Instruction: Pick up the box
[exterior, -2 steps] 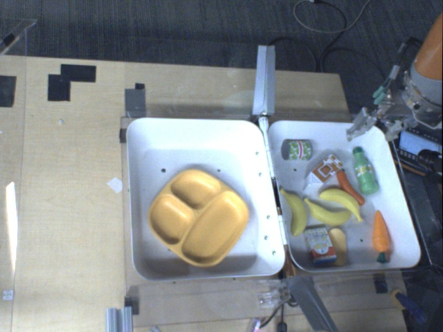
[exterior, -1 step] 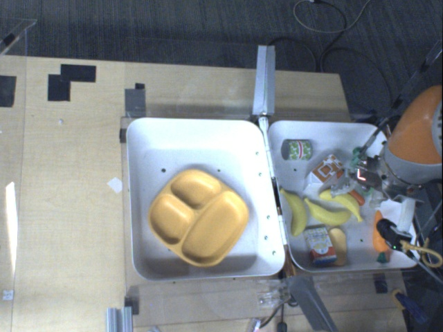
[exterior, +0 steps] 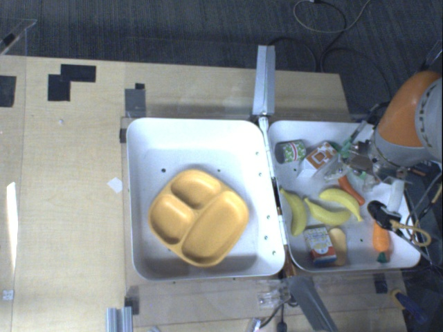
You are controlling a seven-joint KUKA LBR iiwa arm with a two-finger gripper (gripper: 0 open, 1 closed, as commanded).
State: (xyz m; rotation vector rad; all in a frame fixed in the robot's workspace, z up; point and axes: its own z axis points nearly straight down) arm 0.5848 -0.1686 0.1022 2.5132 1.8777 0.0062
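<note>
On the wooden tabletop sit two white bins, and the left bin holds a big yellow tray with three dips in it. The right bin has a small can at the top, two bananas in the middle, a little box near the bottom beside a brown block, and a carrot on the right. The claw hangs over the top of the right bin, well apart from the little box, next to a small orange and white pack, and I cannot tell if it is spread or pressed together.
</note>
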